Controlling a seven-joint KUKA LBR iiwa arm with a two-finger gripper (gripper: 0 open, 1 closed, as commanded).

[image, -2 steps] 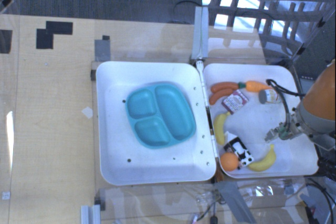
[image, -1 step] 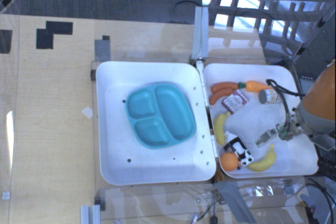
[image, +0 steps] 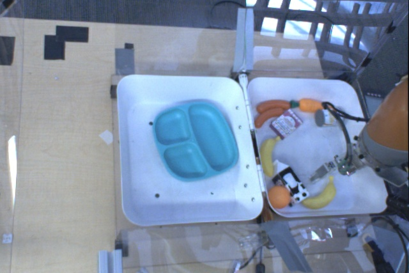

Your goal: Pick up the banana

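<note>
The tool (image: pixel 295 184) sits low in the right bin (image: pixel 358 96), between two bananas (image: pixel 321 197). I cannot tell its grip state; an orange (image: pixel 278 197) crowds its approach

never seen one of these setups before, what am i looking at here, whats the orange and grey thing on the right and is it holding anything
One camera looks down at a slant on a wooden bench with two shallow white bins side by side. The orange and grey shape at the right is a robot arm reaching in; its gripper, the black and white part, is low in the right bin.

The left bin holds a blue divided plate. The right bin holds toy food: two bananas, one by the divider and one near the front, an orange ball, two sausages, a carrot and a small red packet.

The gripper sits among the orange ball and the bananas, but I cannot tell whether it grips anything.
</note>
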